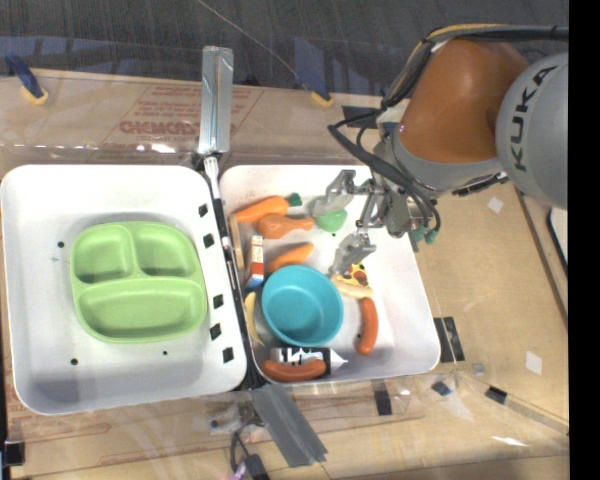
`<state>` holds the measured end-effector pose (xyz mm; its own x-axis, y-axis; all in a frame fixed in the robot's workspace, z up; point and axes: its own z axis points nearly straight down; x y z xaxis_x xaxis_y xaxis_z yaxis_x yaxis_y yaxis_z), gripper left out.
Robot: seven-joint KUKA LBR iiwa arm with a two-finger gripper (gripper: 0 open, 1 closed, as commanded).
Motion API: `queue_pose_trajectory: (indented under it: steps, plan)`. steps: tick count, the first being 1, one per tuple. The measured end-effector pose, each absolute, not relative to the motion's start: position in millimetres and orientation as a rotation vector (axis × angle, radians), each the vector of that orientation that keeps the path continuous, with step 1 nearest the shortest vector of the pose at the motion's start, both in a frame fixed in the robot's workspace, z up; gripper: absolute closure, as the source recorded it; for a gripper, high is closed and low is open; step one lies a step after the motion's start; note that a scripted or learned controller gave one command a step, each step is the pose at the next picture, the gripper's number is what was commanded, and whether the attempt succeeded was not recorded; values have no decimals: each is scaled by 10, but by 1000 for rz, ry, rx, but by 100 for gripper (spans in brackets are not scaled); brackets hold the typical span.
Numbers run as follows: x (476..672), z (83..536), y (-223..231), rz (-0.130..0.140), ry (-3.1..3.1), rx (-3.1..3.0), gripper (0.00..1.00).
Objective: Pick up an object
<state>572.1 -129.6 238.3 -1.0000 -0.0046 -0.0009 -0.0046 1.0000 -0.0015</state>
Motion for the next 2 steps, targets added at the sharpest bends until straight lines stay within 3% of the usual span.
queue_pose_trajectory:
  steps: [1, 2]
  plan:
    - [5581, 2367, -866, 2, 3140, -80, 0]
    - [6572, 2091, -927, -1, 3114, 411, 0]
